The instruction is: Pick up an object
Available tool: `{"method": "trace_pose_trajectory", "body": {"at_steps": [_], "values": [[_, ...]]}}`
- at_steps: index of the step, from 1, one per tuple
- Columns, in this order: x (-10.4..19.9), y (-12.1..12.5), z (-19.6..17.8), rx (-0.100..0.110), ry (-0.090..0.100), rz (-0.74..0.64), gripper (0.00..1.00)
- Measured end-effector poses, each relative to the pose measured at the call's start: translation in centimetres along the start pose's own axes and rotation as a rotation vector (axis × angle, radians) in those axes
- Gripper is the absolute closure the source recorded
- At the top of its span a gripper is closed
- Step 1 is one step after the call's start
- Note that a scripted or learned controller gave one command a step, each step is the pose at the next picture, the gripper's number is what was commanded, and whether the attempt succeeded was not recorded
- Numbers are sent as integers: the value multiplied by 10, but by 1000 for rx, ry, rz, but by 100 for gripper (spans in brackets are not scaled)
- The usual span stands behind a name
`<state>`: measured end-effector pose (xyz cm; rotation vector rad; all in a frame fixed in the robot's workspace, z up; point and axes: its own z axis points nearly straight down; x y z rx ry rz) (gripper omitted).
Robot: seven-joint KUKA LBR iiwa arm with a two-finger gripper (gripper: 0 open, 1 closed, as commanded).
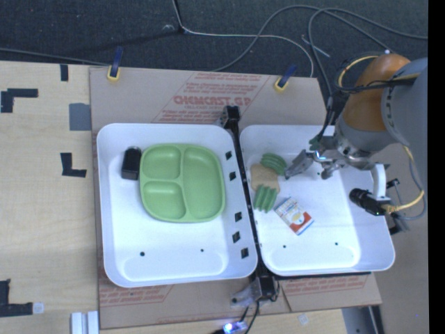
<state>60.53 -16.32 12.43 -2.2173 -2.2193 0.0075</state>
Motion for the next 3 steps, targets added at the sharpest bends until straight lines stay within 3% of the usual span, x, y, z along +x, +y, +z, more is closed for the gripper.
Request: {"method": "trace_pose_trajectory", "body": {"at_steps": [1,2,3], "values": [[1,0,41,-6,-2,-1,0],[0,1,28,-10,-4,-2,100],[0,4,-35,-11,-1,0,100]]}}
